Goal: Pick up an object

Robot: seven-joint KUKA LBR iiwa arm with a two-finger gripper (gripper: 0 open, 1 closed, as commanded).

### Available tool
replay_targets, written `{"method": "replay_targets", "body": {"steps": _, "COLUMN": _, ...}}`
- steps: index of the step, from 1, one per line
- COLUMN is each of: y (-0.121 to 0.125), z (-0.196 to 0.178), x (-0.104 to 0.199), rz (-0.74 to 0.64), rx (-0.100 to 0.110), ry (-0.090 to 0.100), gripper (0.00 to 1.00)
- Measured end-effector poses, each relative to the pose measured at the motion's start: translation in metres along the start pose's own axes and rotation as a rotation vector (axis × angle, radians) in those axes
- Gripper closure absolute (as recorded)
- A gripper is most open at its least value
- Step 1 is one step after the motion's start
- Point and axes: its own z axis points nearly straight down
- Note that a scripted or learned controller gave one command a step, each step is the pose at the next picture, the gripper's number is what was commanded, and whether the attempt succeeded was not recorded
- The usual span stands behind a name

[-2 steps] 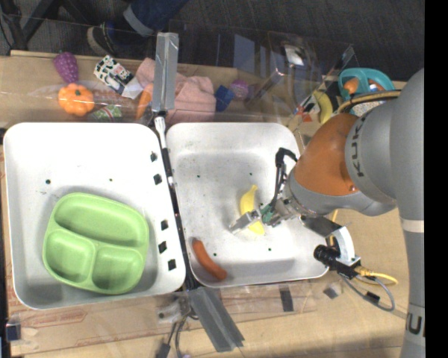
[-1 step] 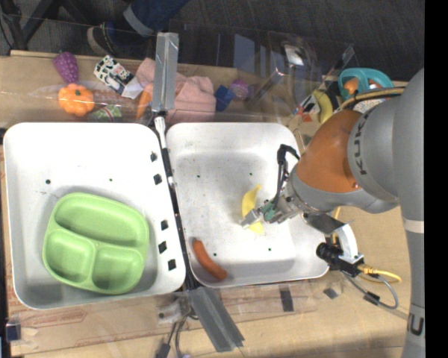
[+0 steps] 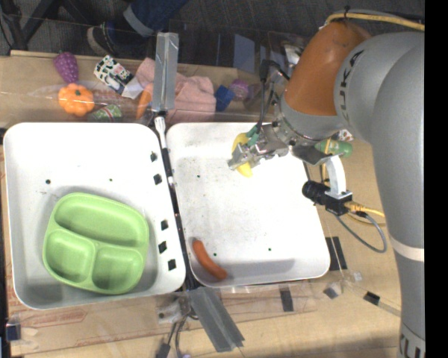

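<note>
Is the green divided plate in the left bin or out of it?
In. The green divided plate lies flat on the floor of the left bin, near its front corner, inside the white walls.

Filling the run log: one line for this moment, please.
gripper: over right bin, at yellow object | grasp: unclear | hot dog: near edge | green tray: left bin

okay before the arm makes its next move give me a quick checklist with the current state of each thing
1. Gripper is over the right bin: ok.
2. Gripper is at the yellow object: ok.
3. Yellow object sits between the fingers: cannot tell.
4. Orange sausage lies apart from the gripper, near the bin's front rim: ok.
5. Green divided plate sits in the left bin, out of the arm's way: ok.
</note>
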Motion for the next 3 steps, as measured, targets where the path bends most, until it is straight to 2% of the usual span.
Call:
{"method": "replay_targets", "body": {"steps": 1, "y": -0.048, "z": 0.034, "x": 0.091, "rz": 0.328, "rx": 0.008, "ry": 0.002, "gripper": 1.00}}
{"method": "replay_targets", "body": {"steps": 2, "y": -0.038, "z": -0.077, "x": 0.019, "rz": 0.315, "rx": 0.001, "ry": 0.000, "gripper": 1.00}}
{"method": "replay_targets", "body": {"steps": 3, "y": -0.095, "z": 0.015, "x": 0.081, "rz": 0.304, "rx": 0.007, "ry": 0.001, "gripper": 1.00}}
